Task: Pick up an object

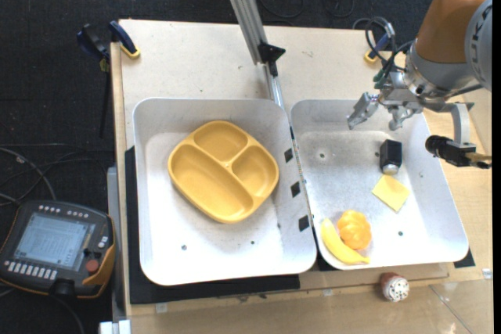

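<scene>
bench (196,51) seen from above at a slant, with two shallow white bins side by side. nearest the camera, a small speckled ball (395,288) lies on the bench edge just outside the front rim of the right bin (438,235), and a handheld control pad (55,246) with a screen rests on the dark floor at the lower left. inside the right bin, a banana (338,247) lies in the front corner next to the dividing rim, with a small orange fruit (355,228) touching it on its far side. a little farther back sits a flat yellow square (390,192), and just beyond that a small black block (390,155), apart from the square. the left bin (156,246) holds a yellow divided plate (224,169) with three compartments, lying flat near the bin's middle. over the far part of the right bin hangs the gripper (379,114), its two metal fingers spread apart with nothing between them, well clear of the black block below and in front of it. the grey arm with its orange band (450,19) reaches in from the right. a slanted metal pole (243,0) rises from the far rims where the bins meet. clamps (117,39) grip the bench's far corners, and cables trail over the dark floor behind.
</scene>
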Controlling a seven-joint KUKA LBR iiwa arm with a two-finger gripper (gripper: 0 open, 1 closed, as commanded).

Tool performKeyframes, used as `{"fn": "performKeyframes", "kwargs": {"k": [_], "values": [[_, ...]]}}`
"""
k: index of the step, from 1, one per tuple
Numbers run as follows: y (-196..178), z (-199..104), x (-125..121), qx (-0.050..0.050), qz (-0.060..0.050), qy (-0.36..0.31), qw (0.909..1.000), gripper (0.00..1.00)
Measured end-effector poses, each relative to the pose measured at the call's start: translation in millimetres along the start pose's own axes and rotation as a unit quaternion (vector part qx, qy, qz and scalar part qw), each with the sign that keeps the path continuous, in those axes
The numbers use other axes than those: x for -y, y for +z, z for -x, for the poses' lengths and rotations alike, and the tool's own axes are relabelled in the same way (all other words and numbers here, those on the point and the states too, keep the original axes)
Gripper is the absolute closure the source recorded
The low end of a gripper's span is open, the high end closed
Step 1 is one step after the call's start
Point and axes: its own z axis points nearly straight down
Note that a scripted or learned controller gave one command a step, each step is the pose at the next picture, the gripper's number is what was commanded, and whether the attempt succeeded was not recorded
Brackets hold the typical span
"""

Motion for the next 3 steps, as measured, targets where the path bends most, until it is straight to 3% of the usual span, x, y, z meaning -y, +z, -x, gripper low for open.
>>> {"fn": "performKeyframes", "kwargs": {"k": [1, 3], "values": [[0, 0, 0, 0.0, 0.0, 0.0, 1.0, 0.0], [116, -19, 5, 0.0, -0.002, 0.0, 1.0, 0.0]]}}
